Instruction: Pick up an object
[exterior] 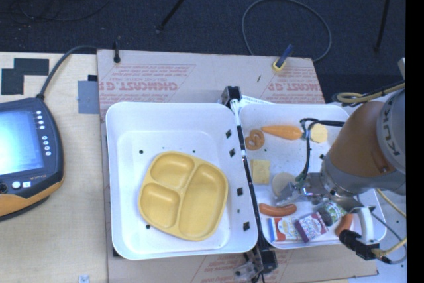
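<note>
The pincer hangs low in the right bin, just above the hot dog near that bin's front edge; whether it is open or closed, I cannot tell. A carrot lies near the back edge. The left bin holds a yellow divided plate.

Yellow divided tray lies in left bin; arm over right bin.

Qty: 2 white bins, 1 yellow tray left of gripper, 1 carrot, 1 pretzel, 1 sausage just below gripper.
</note>
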You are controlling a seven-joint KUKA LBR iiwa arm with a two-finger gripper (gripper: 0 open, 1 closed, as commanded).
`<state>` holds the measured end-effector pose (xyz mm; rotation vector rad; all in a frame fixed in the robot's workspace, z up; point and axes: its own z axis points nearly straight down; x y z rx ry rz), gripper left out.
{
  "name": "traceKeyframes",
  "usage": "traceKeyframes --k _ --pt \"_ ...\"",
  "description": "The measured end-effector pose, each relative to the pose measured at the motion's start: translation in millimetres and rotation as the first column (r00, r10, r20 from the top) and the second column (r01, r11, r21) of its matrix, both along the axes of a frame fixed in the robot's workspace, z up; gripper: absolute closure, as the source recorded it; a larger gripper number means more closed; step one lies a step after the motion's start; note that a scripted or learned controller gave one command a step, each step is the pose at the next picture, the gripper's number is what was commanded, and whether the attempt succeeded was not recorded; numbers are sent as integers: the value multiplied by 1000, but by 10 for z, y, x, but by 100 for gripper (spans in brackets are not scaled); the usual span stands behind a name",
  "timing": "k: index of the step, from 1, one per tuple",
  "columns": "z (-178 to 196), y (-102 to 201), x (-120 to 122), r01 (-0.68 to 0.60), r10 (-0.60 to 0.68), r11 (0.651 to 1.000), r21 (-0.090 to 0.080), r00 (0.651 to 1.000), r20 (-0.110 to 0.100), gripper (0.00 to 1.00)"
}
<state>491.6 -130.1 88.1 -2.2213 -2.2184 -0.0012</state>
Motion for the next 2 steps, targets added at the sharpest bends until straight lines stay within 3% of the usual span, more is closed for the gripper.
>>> traceKeyframes --k 1,2 --pt "-3 486 356 -5 5 1000 -1 1000 1 0" --pt "-4 414 1137 -3 3 1000 -3 1000 5 0"
